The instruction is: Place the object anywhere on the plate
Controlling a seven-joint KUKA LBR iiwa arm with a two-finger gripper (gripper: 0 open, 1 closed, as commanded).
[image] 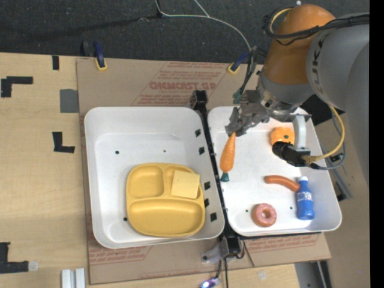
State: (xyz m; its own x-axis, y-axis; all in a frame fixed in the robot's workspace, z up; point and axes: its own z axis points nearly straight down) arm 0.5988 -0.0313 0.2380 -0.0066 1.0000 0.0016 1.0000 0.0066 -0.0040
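The plate [165, 200] is seen in the left bin [102, 137]. It is yellow, with three parts. A pale yellow square [185, 185] is lying in the top right part of the plate.

To the right of the plate, just past the wall between the bins, a carrot [228, 153] is hanging with its tip down. Its top end seems to be pinched by the gripper [236, 128], but the fingers are dark and small, so this cannot be said for sure. The carrot is not yet over the plate.

Farther right of the plate, in the right bin [327, 224], a donut [264, 215], a sausage [282, 182], a blue bottle [304, 199] and an orange thing [281, 135] are found.

For the step to be done well, the carrot should be lifted high enough to clear the middle wall, then carried left and let go low over the plate. The big bottom part of the plate is bare, so the most room is given there. The carrot is long, so it should be kept away from the plate's rim.
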